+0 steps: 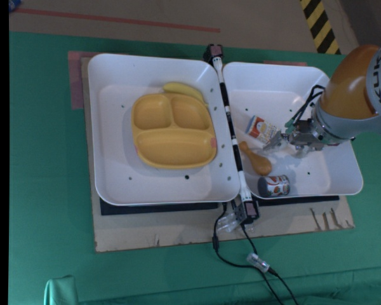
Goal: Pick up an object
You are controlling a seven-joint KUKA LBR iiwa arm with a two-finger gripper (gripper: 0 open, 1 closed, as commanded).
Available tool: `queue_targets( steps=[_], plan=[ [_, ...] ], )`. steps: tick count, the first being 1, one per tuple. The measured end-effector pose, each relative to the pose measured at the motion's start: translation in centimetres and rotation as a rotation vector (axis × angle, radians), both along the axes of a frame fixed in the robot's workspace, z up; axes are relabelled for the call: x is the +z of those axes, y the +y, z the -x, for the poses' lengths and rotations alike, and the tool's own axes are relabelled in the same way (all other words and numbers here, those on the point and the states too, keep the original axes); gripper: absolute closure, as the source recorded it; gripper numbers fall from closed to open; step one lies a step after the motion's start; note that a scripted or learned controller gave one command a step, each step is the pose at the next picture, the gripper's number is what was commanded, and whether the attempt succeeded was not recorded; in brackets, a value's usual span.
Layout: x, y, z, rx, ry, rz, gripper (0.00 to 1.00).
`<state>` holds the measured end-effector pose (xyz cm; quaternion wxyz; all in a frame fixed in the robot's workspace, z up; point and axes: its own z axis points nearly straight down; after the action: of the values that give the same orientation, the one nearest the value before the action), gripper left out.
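Observation:
In the right bin lie a small red-and-white carton, a brown toy drumstick and a dark can on its side near the front wall. My gripper reaches in from the right and hovers low in the middle of this bin. It sits just right of the carton and above the drumstick's thick end. Nothing shows held in it.
The left bin holds a yellow divided plate with a banana at its far edge. A black divider with clamps runs between the bins. Cables trail over the green cloth in front.

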<state>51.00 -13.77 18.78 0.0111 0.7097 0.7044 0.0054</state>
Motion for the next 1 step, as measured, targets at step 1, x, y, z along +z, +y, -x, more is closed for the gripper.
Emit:
queue_targets(
  steps=[1],
  plan=[
    [-0.01, -2.83, 3.75, 0.000, -0.002, 0.002, 0.00]
  ],
)
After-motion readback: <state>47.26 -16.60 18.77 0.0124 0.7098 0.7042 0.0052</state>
